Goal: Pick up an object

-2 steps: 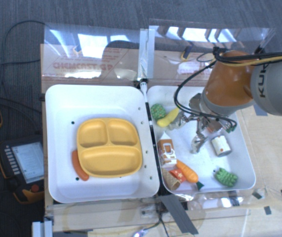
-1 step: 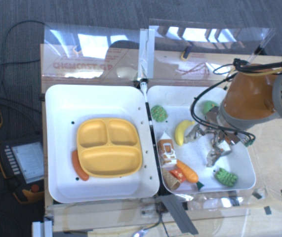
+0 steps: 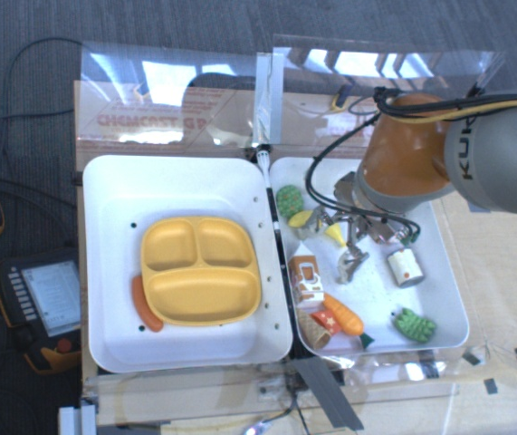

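Nearest the camera, along the front of the right bin (image 3: 453, 320), lay a carrot (image 3: 344, 316) with a brown block (image 3: 315, 328) just beside it on its left, and a knobbly green toy (image 3: 414, 324) well apart toward the right corner. Just behind the carrot stood a small printed carton (image 3: 306, 278) against the bin's left wall. In the left bin (image 3: 113, 243) a yellow divided tray (image 3: 202, 269) sat in the middle, with an orange-red sausage (image 3: 145, 304) touching its front left edge.

Farther back in the right bin, a white cylinder (image 3: 405, 265) lay tilted to the right of the gripper (image 3: 352, 263). The gripper hung low over the bin floor, its metal fingers (image 3: 347, 266) close together with nothing visible between them, so it looked clenched on air; whether the tips touched the floor could not be told. Just behind it were a yellow piece (image 3: 334, 234) and a second yellow piece (image 3: 301, 217), and beyond those a green ball-like toy (image 3: 289, 200) near the left wall.

Farthest back, the orange band (image 3: 403, 157) and grey arm (image 3: 493, 161) reached in from the right, with black cables (image 3: 339, 143) looping over the bin's rear edge.
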Robot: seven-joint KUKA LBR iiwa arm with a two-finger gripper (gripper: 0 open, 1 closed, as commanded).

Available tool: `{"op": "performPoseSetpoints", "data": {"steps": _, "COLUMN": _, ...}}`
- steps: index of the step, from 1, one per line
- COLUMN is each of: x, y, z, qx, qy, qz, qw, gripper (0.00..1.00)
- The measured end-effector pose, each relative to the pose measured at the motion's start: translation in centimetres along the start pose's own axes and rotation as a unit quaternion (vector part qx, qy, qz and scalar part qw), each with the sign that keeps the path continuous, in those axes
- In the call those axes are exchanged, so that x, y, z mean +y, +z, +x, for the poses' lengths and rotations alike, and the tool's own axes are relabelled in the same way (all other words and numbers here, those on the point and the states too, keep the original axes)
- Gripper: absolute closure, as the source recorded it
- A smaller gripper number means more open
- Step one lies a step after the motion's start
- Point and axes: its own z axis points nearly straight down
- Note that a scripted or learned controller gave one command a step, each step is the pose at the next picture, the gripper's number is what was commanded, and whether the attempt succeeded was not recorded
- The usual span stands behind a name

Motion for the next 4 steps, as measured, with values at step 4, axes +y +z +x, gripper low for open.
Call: {"op": "performPoseSetpoints", "data": {"steps": 4, "x": 1.7, "y": -13.4, "z": -9.8, "qx": 0.002, "qy": 0.011, "qz": -0.007, "qw": 0.9999, "gripper": 1.00}}
